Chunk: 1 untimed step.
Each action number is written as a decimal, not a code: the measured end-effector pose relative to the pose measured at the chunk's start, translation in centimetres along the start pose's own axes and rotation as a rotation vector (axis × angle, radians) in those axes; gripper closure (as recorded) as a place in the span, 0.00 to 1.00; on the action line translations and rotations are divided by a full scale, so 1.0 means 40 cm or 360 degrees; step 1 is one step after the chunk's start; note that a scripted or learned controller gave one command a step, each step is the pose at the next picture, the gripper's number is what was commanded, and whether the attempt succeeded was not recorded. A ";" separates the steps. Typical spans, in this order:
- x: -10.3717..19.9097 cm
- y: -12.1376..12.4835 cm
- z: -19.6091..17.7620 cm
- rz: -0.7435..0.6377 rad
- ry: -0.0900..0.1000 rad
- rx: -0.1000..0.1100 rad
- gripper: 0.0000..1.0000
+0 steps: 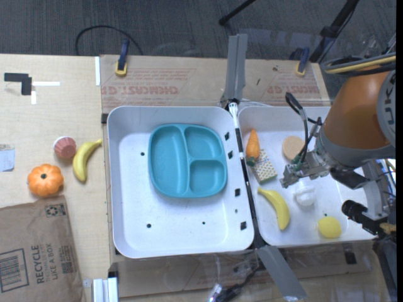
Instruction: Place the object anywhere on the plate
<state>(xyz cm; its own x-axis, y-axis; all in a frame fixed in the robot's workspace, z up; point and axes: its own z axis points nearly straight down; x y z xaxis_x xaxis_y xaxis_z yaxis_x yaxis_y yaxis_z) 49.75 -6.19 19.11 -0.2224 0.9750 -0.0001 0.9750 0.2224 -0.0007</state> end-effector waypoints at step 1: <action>-0.026 0.212 -0.094 -0.0544 -0.0004 -0.0001 1.00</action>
<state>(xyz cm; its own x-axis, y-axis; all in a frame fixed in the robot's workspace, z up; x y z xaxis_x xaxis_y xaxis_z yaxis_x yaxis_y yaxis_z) 58.26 -5.30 22.85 -0.5365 0.8439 -0.0024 0.8439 0.5365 -0.0004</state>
